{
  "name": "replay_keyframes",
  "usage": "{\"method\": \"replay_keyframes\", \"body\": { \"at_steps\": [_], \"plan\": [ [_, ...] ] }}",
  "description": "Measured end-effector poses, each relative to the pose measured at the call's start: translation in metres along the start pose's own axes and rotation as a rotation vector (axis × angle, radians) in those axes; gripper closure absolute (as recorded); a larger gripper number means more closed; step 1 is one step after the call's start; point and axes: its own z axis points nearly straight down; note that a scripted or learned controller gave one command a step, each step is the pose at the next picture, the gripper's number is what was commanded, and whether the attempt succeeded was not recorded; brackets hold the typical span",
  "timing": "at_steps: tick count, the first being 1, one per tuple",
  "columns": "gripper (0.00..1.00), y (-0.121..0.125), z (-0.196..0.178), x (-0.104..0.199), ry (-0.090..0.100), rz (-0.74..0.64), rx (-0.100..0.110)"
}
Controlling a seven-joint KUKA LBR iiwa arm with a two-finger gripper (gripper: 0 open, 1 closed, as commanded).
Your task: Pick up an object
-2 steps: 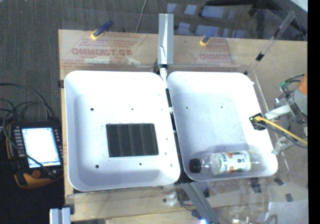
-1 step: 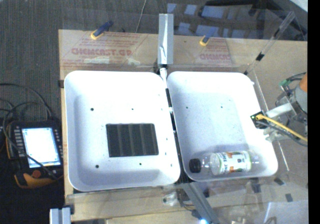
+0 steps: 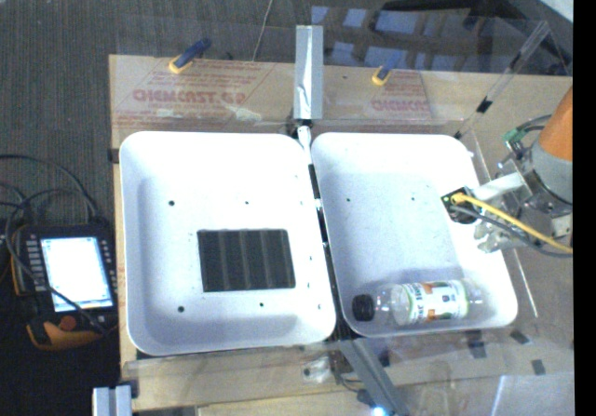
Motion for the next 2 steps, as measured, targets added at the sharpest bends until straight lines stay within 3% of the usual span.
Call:
{"method": "replay_keyframes", "body": {
  "at_steps": [1, 2],
  "plan": [
    [1.0, -0.045, -0.047, 0.034, 0.0, 0.001, -0.001],
    [1.0, -0.071, -0.016, 0.083, -0.001, -0.054, -0.001]
  ]
}}
